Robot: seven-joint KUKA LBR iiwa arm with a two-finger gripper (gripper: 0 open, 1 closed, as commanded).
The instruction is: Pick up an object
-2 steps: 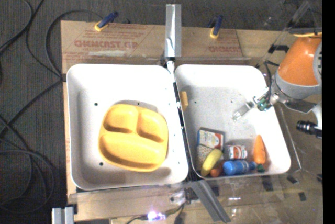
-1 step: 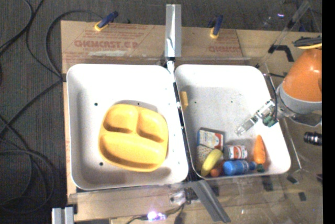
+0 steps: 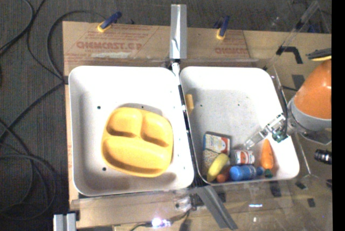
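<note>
In the right bin [image 3: 232,89], a cluster of objects lies along the near edge. It holds a small printed box [image 3: 216,143], a yellow banana-like piece [image 3: 218,165], a small can [image 3: 244,157], a blue bottle [image 3: 243,172] and an orange carrot [image 3: 267,154]. A short yellow stick [image 3: 190,102] lies against the bin's left wall. My gripper [image 3: 263,137] reaches in from the right and hovers just above the can and the carrot. Nothing is visibly held in it.
The left bin [image 3: 86,89] holds a yellow divided tray [image 3: 138,141]. A metal divider post [image 3: 178,35] stands between the bins at the back. The arm's orange band [image 3: 318,97] sits over the right bin's right wall. Two clamps [image 3: 109,21] hold the cardboard base.
</note>
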